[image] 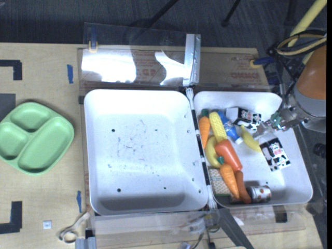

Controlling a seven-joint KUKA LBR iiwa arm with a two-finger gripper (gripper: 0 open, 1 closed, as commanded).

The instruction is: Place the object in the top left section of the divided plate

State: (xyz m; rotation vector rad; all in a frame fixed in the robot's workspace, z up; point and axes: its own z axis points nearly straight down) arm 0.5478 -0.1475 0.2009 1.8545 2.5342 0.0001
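Observation:
The green divided plate (65,124) lies on the bench at the far left, outside the bins, and nothing lies in its sections. My gripper (265,127) hangs over the right part of the right bin (298,178). It is just above and to the right of a small yellow banana-like piece (251,139). Beside it lie two black-and-white cow-patterned pieces, one (249,117) up and to the left, the other (275,155) below. The fingertips blur against the bin floor, and I see nothing clearly between them.
Toy food is heaped along the right bin's left side: a carrot (204,129), corn (218,126), a red-orange pepper (229,155), another carrot (229,178) and a can (259,192). The left bin (137,144) lies between the plate and the heap.

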